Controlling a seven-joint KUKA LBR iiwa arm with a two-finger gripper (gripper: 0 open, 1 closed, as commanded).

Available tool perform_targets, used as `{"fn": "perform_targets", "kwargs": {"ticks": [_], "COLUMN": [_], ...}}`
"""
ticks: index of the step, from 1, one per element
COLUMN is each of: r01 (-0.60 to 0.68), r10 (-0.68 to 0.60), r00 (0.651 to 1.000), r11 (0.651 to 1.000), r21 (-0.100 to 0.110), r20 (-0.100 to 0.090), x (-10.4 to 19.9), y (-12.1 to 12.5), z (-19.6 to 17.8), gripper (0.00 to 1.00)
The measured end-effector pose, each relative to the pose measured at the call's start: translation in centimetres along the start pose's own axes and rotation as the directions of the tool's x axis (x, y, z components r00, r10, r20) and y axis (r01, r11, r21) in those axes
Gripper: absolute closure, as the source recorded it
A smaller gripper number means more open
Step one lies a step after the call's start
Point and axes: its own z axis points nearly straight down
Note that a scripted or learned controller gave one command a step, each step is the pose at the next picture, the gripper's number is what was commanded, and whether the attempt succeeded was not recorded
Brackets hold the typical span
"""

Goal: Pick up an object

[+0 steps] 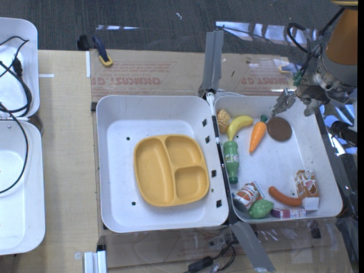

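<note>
Hovering at the upper right of the frame, the fingers (296, 100), apparently spread and gripping nothing, sit just above the brown disc (279, 129) in the right bin (329, 169), suggesting an approach step; descent comes next.

The cardboard sheet (170, 73) bears red upside-down print, seemingly "CHEMCAST GP".

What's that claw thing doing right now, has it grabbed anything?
End effector: above the right bin's far edge, near the brown disc; nothing visibly held, grip state cannot be told.
</note>
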Motion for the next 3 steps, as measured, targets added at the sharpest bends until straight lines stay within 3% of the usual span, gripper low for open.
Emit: {"fn": "perform_targets", "kwargs": {"ticks": [1, 2, 3], "r01": [0.068, 0.070, -0.118], "r10": [-0.068, -0.070, 0.118], "r00": [0.998, 0.998, 0.993], "r11": [0.998, 0.998, 0.993], "r21": [-0.007, -0.002, 0.001], "r20": [0.002, 0.000, -0.001], "x": [-2.0, -0.6, 1.3], "y": [1.3, 1.3, 0.2], "z": [16.5, 15.5, 16.9], "gripper": [0.00, 0.00, 0.00]}}
